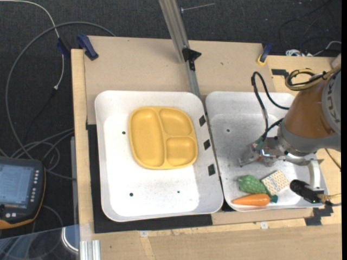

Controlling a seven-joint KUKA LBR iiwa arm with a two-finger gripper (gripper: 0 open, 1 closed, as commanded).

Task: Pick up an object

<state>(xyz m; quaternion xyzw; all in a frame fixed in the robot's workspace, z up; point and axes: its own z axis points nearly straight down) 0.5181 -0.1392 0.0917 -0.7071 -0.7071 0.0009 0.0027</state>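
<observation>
A: Where r the pickable bits?
B: All in the right bin (233, 110), toward its 5 o'clock corner. Green bumpy toy (250, 184) sits at abt 6 o'clock from the gripper (255, 155), near but apart. Orange carrot (251, 200) lies flat at the toy's 6 o'clock, right beside it, along the bin's near rim. Chequered pale piece (276, 181) is just beside the toy at its 3 o'clock.
A: Gripper open or closed?
B: Can't tell from this angle. It's over bare bin floor, approx mid-bin.
A: And the arm?
B: Arm (303, 118), grey w/ orange band, comes in from 3 o'clock and covers the bin's right side.
A: Other bin?
B: Left bin (108, 161) has a yellow plate (162, 136) w/ 3 compartments, lying flat, a bit toward 12 o'clock of centre.
A: Surroundings?
B: Both bins are side by side on the tan bench (141, 64). A metal pole (176, 20) slants in from 12 o'clock to the gap btwn them. There's a blue clamp (87, 46) at the bench's 10 o'clock corner. Off the bench at 8 o'clock, a handheld screen unit (16, 191) lies on the dark floor, w/ cables nearby.
</observation>
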